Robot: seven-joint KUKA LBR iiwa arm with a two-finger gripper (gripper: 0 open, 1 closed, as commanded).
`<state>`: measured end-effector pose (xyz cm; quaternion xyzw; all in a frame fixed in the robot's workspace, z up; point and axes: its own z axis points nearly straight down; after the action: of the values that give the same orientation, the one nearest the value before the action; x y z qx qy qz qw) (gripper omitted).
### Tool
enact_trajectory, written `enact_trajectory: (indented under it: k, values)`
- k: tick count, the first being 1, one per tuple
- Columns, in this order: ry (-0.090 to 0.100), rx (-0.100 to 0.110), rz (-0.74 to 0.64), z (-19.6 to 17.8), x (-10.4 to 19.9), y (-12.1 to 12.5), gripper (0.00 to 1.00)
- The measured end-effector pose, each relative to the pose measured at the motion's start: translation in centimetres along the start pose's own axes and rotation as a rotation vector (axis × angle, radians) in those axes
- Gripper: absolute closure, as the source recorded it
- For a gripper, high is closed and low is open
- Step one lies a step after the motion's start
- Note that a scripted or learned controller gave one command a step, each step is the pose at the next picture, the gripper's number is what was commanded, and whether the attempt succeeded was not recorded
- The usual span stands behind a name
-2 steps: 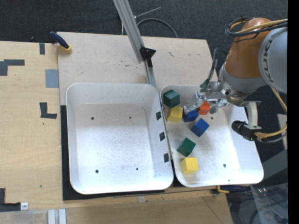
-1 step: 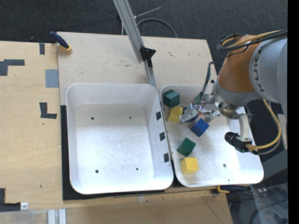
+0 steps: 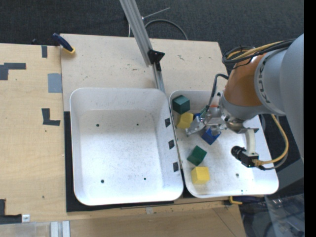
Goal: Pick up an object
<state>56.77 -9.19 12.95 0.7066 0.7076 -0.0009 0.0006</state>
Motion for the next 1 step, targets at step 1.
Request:
enact_trajectory:
  k: [1]
  values:
    - [0.002, 0.001, -0.002, -1.09, 0.11, 0.01, 1.00]
